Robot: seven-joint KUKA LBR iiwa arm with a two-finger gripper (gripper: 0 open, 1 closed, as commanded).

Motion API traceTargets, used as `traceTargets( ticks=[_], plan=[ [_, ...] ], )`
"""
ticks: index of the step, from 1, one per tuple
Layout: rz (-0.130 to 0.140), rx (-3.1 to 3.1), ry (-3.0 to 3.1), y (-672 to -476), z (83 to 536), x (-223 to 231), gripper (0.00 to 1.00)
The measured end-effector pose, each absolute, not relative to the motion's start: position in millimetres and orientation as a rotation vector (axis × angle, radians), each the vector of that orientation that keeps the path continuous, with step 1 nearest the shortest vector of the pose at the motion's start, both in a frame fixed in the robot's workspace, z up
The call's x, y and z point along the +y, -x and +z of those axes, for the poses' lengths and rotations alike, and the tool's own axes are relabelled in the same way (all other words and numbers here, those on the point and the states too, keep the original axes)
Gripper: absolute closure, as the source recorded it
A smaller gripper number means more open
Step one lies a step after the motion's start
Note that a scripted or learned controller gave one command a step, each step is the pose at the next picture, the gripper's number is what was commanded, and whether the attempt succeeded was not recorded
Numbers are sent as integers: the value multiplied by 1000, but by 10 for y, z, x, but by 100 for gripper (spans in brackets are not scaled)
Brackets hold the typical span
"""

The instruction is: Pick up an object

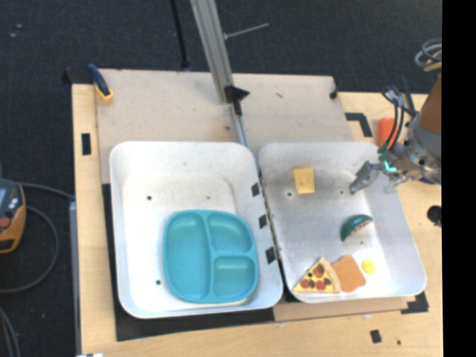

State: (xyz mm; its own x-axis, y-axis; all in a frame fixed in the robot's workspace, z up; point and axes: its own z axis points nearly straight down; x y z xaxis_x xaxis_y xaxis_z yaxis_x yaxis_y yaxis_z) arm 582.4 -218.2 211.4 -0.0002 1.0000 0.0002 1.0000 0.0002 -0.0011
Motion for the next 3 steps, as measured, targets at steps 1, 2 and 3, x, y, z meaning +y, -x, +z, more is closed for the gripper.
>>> traceTargets(
  ticks=[1, 2, 3],
  plan=[
    [-2, -2224, 2222, -5833, 2128, -2183, 0],
    [3, -2223, 2220, -5905, 1679, -2211, 0],
    [3, -2225, 2217, -5908, 1233, -2149, 0]
  ],
)
